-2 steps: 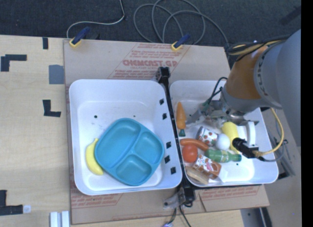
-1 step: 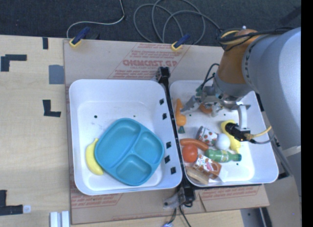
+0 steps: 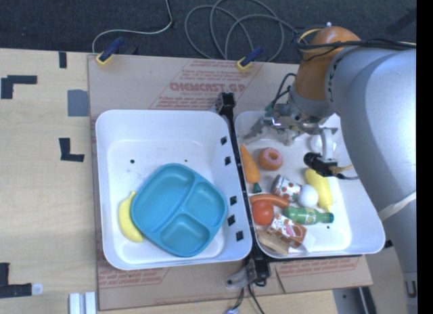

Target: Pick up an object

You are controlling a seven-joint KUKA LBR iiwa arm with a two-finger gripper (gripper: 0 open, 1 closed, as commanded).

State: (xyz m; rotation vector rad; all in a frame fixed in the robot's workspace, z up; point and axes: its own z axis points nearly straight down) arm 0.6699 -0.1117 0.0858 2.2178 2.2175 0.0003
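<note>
Starting at the left, we see the left bin (image 3: 108, 170), a shallow white tub with smooth, glossy walls and rounded corners, holding a blue tray (image 3: 179, 209) of matte moulded plastic split into three compartments; a curved yellow banana (image 3: 127, 219) lies at its left edge, partly tucked under it. Across the black divider, the right bin (image 3: 369, 238) carries the clutter from which a pick could be made: a slim tapered carrot (image 3: 249, 164) along its left wall, a round peach-coloured doughnut (image 3: 270, 158) with a dimpled centre, a small printed can (image 3: 287, 187) lying on its side, a smooth white egg (image 3: 308, 196), a second banana (image 3: 319, 188) just beside the egg, a green bottle (image 3: 308, 216) on its side, a red pepper (image 3: 266, 204), and a flat printed packet (image 3: 284, 231) nearest the front. All look like light, hard plastic toys, smooth and a little slippery. Above the bin's far end hangs the gripper (image 3: 277, 126), grey metal under the orange-banded wrist; we cannot tell from this angle how it is set, and we see nothing held in it. We judge the task hardly begun: every object lies in a bin, none is lifted, and the descent, the grasp and the lift all remain. The doughnut and carrot lie nearest the tool.
</note>
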